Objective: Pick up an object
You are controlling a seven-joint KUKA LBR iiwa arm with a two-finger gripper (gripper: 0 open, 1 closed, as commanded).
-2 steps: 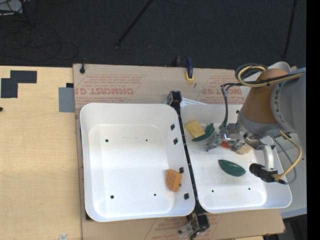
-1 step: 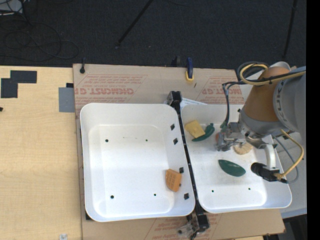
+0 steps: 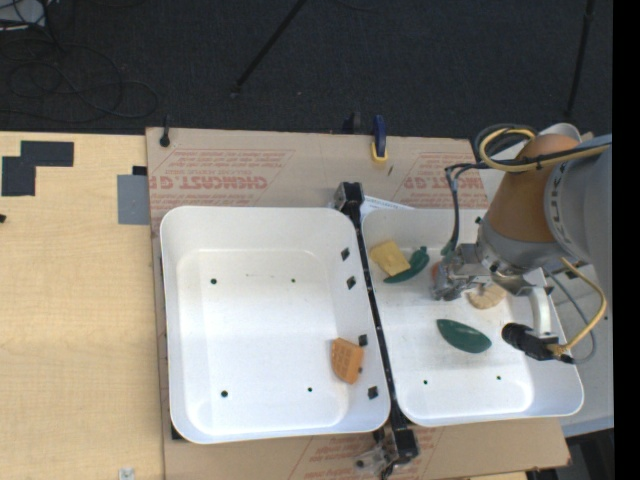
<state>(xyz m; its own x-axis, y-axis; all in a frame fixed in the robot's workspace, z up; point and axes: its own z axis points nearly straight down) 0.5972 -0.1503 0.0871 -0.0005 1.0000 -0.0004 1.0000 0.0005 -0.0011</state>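
The grey arm (image 3: 580, 203) reaches in from the right edge of the camera view, its orange band (image 3: 525, 193) sitting just above the wrist. The wrist bends downward and leftward, so the gripper (image 3: 452, 280) hangs low over the right-hand side of the bench. Yellow and black cables loop around the wrist and trail along the arm's lower side toward a black fitting

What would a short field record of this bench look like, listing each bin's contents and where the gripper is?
left bin: one orange block near its right wall
right bin: yellow block, dark green curved piece beside it, dark green oval object, small tan object
gripper: low over right bin, beside the tan object
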